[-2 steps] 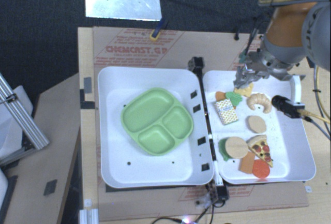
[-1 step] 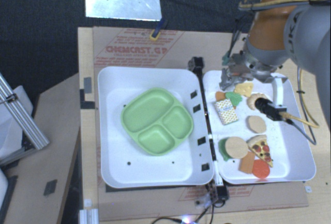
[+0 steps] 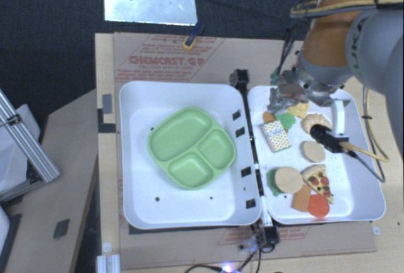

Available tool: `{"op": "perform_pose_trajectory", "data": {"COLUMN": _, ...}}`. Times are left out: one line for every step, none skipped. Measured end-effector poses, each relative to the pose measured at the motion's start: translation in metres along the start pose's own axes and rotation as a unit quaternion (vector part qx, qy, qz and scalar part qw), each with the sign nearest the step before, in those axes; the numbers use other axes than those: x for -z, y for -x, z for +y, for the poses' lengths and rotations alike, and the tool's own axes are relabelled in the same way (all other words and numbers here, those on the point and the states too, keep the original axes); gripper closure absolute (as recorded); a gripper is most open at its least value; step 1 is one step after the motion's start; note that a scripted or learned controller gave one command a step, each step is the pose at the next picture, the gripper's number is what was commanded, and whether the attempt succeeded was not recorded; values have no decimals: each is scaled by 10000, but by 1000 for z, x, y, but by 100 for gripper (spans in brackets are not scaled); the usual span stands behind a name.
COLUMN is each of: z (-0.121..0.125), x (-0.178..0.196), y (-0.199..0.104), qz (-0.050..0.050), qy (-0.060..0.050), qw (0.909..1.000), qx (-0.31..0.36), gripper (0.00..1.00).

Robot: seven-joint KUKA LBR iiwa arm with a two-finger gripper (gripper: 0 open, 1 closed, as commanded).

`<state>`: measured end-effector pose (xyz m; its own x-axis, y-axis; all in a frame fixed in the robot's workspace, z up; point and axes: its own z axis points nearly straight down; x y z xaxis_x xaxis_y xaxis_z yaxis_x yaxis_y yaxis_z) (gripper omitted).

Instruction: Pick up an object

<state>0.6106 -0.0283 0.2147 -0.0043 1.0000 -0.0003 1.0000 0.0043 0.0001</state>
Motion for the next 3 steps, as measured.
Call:
{"op": "perform_pose_trajectory", "data": {"z": 0, "x": 19, "y": 4, "qz": 3, "qy": 15, "qw": 10000, "qx": -9, "gripper": 100}}
{"op": "perform_pose_trajectory", "data": {"z": 7, "x": 2, "y": -8, "qz": 1, "qy": 4, "qw": 10000, "qx": 6, "gripper": 100}}
{"op": "perform_pose_trajectory", "data": {"z": 8, "x": 1, "y": -1, "qz": -1, "qy": 8, "qw": 10000, "qx": -15, "gripper": 100}}
